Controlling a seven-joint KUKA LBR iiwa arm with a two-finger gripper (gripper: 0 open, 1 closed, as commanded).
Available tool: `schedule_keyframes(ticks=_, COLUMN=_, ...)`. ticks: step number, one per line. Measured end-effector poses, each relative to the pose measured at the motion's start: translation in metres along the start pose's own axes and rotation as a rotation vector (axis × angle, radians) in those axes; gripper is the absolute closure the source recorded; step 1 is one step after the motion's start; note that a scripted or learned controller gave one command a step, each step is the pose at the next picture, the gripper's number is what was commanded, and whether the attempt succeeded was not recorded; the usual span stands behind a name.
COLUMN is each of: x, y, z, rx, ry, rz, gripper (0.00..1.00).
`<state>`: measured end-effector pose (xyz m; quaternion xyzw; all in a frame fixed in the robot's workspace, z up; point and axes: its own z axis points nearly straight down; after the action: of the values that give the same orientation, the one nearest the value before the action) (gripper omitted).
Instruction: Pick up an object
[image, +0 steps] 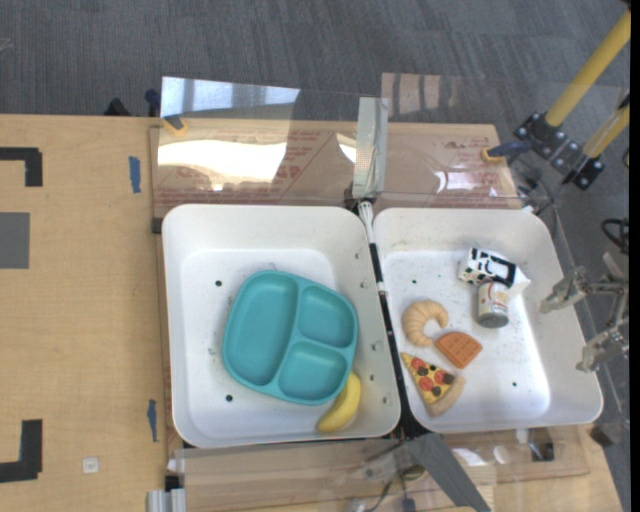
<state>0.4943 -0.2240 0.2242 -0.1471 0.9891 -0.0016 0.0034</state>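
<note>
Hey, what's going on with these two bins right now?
Nothing is being handled at this moment. The left bin holds a teal divided plate with a banana beside it. The right bin holds a croissant, a waffle, a pizza slice, a small can and a black-and-white packet.

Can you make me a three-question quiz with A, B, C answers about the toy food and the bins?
1. Where is the banana?
A. Left bin, beside the teal plate
B. Right bin
C. On the floor

2. How many compartments does the teal plate have?
A. One
B. Three
C. Five

3. How does the small can lie?
A. Upright on the plate
B. Stacked on the banana
C. On its side in the right bin

Answers: 1 A, it touches the plate's lower right edge in the left bin. 2 B, ridges split it in three. 3 C, it lies tipped in the right bin.
</note>
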Motion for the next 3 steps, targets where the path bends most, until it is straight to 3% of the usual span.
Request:
schedule_keyframes(ticks=1, x=-0.002, y=0.037, z=0.11, rx=-0.01, ry=0.009, rz=-0.179, gripper=0.0)
schedule_keyframes(ticks=2, x=-0.021, y=0.076, z=-0.058, rx=0.005, ry=-0.009, rz=-0.069, gripper=0.0)
schedule_keyframes(ticks=3, x=-0.003, y=0.037, z=0.116, rx=-0.014, ry=0.011, rz=-0.203, gripper=0.0)
